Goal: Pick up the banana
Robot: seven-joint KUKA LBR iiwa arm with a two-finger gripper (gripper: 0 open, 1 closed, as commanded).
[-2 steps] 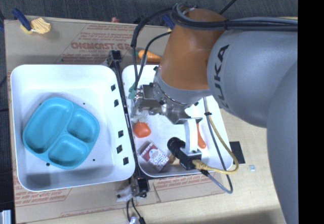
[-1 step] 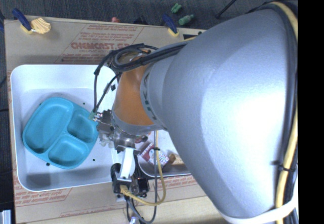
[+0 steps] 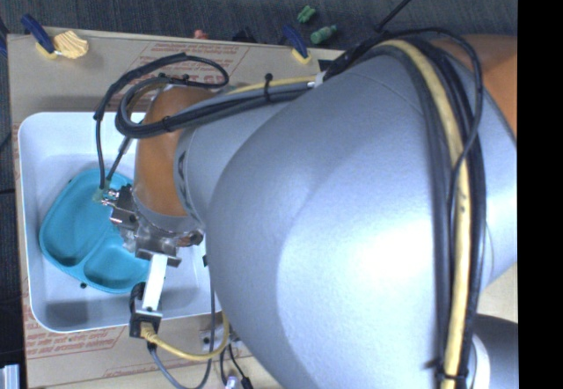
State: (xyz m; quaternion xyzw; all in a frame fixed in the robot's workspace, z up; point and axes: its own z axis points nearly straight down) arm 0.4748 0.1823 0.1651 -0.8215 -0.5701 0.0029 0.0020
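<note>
My grey arm (image 3: 352,202) fills most of the camera view and reaches down into the left white bin (image 3: 35,167). Its orange band (image 3: 158,158) and the wrist (image 3: 149,233) hang over the bin's right half, above a blue divided dish (image 3: 75,229) lying on the bin floor. The wrist and the cables around it cover the gripper. A small yellow shape (image 3: 189,349) shows under the arm at the bin's front edge; I cannot tell whether it is the banana or a cable.
Black cables (image 3: 158,84) loop over the wrist and run along the arm. Blue clamps (image 3: 37,33) hold the brown bench board at its back edge, with a second clamp (image 3: 295,42) further right. Small green items (image 3: 315,25) lie on the dark floor behind.
</note>
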